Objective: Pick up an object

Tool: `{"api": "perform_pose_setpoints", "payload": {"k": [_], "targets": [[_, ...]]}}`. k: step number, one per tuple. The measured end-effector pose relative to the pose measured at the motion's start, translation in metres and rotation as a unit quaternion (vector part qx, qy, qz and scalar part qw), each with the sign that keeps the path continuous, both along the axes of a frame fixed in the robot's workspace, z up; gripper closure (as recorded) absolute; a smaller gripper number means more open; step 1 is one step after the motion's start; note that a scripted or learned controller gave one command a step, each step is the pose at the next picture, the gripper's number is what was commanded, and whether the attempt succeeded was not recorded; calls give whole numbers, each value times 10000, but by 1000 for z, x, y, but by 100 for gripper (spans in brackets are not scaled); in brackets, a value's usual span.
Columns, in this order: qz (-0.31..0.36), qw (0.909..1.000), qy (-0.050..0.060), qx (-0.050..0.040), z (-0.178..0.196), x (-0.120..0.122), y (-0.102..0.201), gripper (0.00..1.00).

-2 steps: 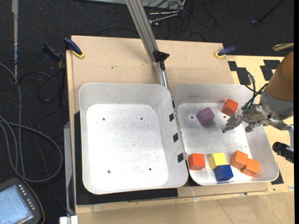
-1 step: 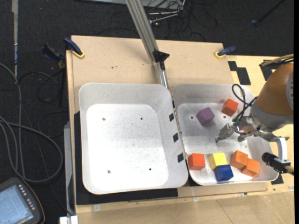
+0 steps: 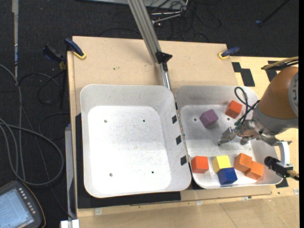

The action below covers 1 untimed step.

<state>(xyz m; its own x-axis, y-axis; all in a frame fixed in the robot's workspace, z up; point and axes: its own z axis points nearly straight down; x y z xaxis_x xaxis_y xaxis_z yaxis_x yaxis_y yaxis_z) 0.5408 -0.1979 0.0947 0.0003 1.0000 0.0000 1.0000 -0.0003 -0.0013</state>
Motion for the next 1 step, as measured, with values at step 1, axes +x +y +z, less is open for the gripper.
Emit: {"api": "perform_pose_setpoints", "payload": {"k": [1], "targets": [[-1,10000,-15,-5,11,1,0,100]]}}
